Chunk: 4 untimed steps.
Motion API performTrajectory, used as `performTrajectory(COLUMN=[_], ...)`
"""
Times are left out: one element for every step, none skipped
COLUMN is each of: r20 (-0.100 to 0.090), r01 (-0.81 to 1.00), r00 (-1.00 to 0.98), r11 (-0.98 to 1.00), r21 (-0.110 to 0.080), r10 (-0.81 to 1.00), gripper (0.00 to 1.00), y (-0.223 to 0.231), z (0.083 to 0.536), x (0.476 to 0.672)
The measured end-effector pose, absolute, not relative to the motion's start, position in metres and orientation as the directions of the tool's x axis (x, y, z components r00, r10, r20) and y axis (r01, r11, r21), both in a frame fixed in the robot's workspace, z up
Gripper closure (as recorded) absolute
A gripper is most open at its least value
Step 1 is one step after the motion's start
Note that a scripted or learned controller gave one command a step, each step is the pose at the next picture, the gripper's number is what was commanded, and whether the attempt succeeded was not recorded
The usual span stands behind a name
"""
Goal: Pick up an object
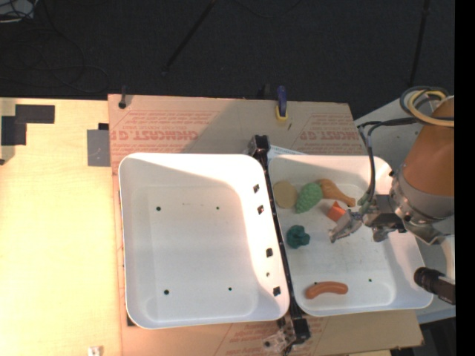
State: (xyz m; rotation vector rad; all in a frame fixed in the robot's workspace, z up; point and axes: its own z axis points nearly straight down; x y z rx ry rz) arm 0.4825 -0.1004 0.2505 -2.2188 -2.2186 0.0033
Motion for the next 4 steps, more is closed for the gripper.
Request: performTrajectory(r20=[0.002, 0.002, 0.0, 0.001], r01=[1.0, 1.0, 1.0, 1.0], r00=[0.001, -0.008, -0.002, 0.004], r11=[-0.001, 0.008, 0.002, -0.004], r21=[-0.007, 0.0, 0.001, -0.011], r10=[1.0, 1.0, 1.0, 1.0], gripper=[1.0, 1.0, 1.0, 1.0], y=[-0.101, -0.024, 0.011, -0.035], z=[0.26, 0.24, 0.302, 0.263], x=[0.483, 0.556, 0.578, 0.493])
